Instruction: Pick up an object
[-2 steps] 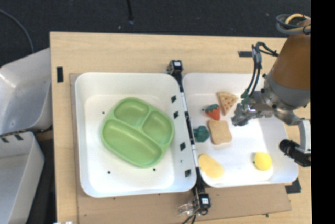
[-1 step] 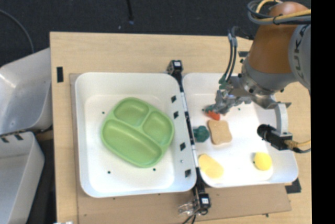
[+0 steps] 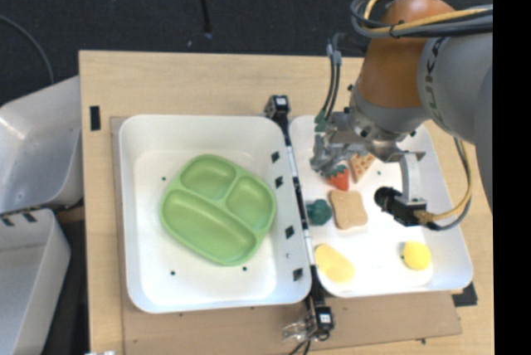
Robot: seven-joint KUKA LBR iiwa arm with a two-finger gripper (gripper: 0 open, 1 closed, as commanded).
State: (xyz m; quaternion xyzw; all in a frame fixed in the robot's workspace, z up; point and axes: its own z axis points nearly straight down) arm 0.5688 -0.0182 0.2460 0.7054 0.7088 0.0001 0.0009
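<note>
Grey arm point(image 3: 452, 71) reaching in – claw point(image 3: 332, 161) low over right bin point(image 3: 448, 250)

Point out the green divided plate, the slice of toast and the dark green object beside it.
green plate point(image 3: 217, 210), camera view, middle divider
toast point(image 3: 348, 210), camera view, centre of its face
dark green object point(image 3: 318, 212), camera view, its top

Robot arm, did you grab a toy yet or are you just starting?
Nothing looks picked up yet. The gripper is down in the right bin, over a small red piece. Whether it has a hold can't be seen. The toast slice lies flat nearby. Lifting something out is left.
</note>
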